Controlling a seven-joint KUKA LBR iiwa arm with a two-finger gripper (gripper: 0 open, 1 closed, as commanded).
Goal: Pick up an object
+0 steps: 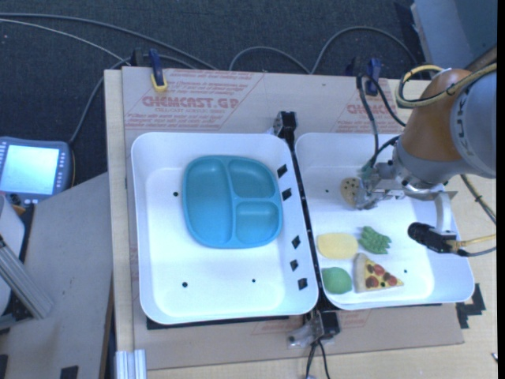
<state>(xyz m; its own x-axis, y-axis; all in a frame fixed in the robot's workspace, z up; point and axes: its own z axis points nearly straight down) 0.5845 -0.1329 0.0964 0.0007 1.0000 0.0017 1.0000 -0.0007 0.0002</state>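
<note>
At the lower edge of the right bin (327, 158), a round green piece (337, 280) lies just beside a toy pizza slice (377, 275), which sits to its right. Just above them are a pale yellow oval piece (337, 245) and, to its right, a leafy green piece like broccoli (375, 239). The four form a loose cluster in the lower left part of that bin.

Higher up, apart from the cluster, a small brown cookie (349, 188) lies on the bin floor. The gripper (367, 194) is low over the bin just to the cookie's right, very close to it. Whether they touch is unclear, and how wide the gripper stands cannot be made out. Nothing is seen held in it. The grey arm (461, 133), with its orange band, comes in from the right edge of the frame.

The left bin (158, 219) holds a blue divided plate (233, 201) in its upper middle. Black clips (293, 243) run along the seam between the bins.

Both bins rest on a brown printed sheet (197, 95), clamped at its upper edge (158, 76). Beyond it, cables (79, 30) cross a dark floor. A handheld screen (31, 166) sits at the left edge of the frame.
</note>
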